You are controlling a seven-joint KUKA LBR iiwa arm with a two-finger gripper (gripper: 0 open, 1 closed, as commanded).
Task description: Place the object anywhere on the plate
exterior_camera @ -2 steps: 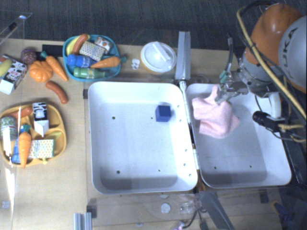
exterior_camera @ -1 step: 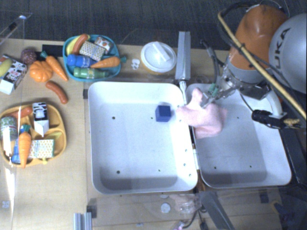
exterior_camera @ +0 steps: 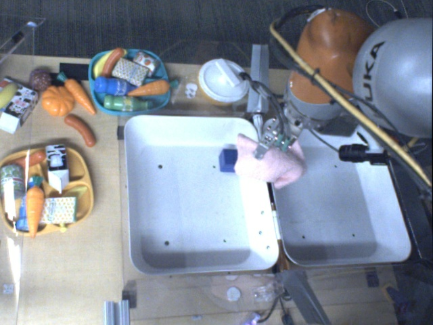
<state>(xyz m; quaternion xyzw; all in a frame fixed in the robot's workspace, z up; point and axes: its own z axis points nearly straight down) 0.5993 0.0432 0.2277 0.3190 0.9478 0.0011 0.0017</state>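
A pink plate [exterior_camera: 276, 168] lies tilted across the rim between the two white bins, more of it over the right bin [exterior_camera: 352, 242]. My gripper [exterior_camera: 262, 147] comes down from the right onto the plate's upper left part and is shut, with the plate's edge between its fingers. A small blue block [exterior_camera: 229, 160] sits on the floor of the left bin [exterior_camera: 183, 229], touching or just beside the plate's left edge. The arm's wrist hides the plate's far edge.
A white lidded cup [exterior_camera: 222, 81] stands behind the left bin. On the bench at left are a blue bowl of toy food [exterior_camera: 130, 80], a yellow tray of toys [exterior_camera: 46, 189], an orange pumpkin [exterior_camera: 57, 100] and a sausage [exterior_camera: 81, 130].
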